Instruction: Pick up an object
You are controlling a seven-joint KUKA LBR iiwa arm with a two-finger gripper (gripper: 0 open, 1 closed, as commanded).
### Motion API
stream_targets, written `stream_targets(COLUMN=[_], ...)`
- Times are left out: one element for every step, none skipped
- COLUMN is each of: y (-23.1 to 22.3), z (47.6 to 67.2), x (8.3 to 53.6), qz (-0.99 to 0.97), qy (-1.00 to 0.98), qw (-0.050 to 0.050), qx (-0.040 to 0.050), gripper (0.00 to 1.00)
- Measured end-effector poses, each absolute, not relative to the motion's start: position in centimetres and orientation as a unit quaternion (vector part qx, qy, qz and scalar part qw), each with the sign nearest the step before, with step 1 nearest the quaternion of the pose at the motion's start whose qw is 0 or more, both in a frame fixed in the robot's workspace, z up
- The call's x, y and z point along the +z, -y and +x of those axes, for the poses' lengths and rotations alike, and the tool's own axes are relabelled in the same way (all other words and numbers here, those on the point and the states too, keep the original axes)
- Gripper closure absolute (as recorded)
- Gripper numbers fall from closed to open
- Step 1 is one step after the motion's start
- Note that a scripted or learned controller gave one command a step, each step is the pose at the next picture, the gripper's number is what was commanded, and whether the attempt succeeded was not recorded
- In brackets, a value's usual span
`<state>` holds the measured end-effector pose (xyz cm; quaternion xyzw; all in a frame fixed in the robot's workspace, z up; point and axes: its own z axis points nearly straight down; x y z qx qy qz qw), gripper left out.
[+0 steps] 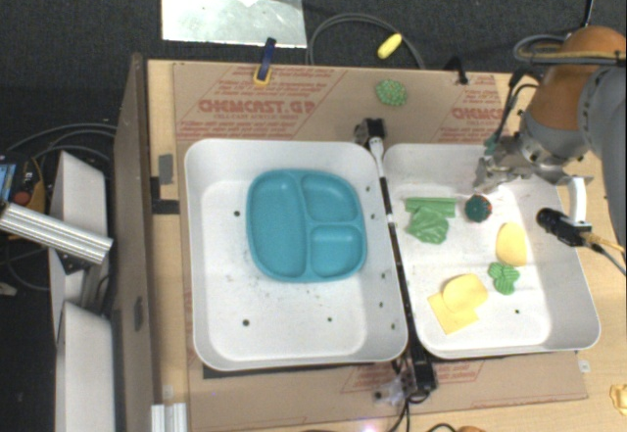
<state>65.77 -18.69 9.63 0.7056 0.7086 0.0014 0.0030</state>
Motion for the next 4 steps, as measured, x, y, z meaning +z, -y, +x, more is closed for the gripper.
stream_targets(y=[18.7,17.1,17.2,4.5], z=[65.8,62.3,62.6,60.0], x=[9.6,8.4,9.5,19.1], qz=[0.705,0.707,0.707,0.701], qy=[-0.709,-0.707,-0.708,-0.713], qw=[0.003,-0.001,0.002,0.002], qx=[0.0010,-0.0005,0.0015,0.0053], gripper=[0.00,0.00,1.00,1.00])
